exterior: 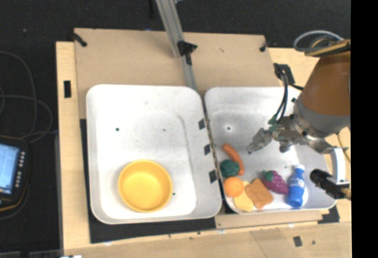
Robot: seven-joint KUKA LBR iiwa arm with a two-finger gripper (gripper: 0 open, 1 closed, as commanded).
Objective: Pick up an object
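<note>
Two white bins are being borne side by side on the bench (147, 62). In the left bin (147, 109), a yellow bowl (145, 185) is being kept at the near side, upright, well apart from everything else.

The right bin (242, 109) is being reached into by the arm (328, 88) from the right. The gripper (270, 139) is being held over the middle of that bin, above the bin floor, with nothing being seen between its fingers. The fingers are being shown pointing left and slightly near, and a small gap seems to be kept between the tips, though how far they are parted cannot be told with certainty.

The objects are being gathered at the near side of the right bin. A carrot (232, 153) is being shown lying at a slant, nearest to the gripper but apart from it. A dark green piece (230, 167) is being shown just near of the carrot, touching it. An orange (234, 186) is lying near of that, against the bin's left wall. A tan piece (258, 192) is being shown just right of the orange, touching it. A bunch of grapes (276, 182) is lying right of the tan piece, and a blue bottle (296, 187) is being shown beside the grapes, lying on its side.
</note>
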